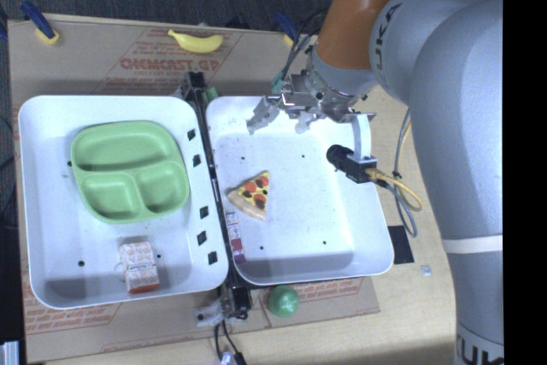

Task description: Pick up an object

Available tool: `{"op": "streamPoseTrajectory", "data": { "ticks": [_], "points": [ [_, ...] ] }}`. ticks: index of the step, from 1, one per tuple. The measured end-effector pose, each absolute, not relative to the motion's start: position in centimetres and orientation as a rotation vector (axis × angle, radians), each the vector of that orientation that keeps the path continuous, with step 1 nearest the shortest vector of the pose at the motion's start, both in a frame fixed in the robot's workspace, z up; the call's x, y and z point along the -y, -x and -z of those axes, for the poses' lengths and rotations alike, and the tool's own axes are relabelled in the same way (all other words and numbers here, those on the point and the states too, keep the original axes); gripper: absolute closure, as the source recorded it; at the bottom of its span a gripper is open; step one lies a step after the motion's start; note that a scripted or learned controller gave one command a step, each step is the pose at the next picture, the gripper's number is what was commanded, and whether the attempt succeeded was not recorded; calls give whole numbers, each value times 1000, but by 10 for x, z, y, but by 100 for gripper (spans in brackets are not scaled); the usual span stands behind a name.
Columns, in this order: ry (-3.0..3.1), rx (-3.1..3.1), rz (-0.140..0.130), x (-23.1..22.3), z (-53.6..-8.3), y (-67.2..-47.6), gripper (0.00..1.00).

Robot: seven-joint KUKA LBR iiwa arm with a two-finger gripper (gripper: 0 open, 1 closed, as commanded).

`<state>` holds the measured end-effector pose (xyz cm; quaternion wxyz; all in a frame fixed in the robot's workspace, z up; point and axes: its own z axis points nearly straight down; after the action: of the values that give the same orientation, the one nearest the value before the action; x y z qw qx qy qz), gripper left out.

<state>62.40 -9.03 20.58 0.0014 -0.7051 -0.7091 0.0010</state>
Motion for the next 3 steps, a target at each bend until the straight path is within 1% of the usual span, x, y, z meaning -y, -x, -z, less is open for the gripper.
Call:
{"op": "streamPoseTrajectory", "data": {
  "ticks": [1,2,3],
  "points": [
    [2218,2226,-1,105,-304,-587,0],
    [2213,2223,-8,169,-157,-571,0],
    [2214,2226,-4,212,-92,-503,0]
  ]
}}
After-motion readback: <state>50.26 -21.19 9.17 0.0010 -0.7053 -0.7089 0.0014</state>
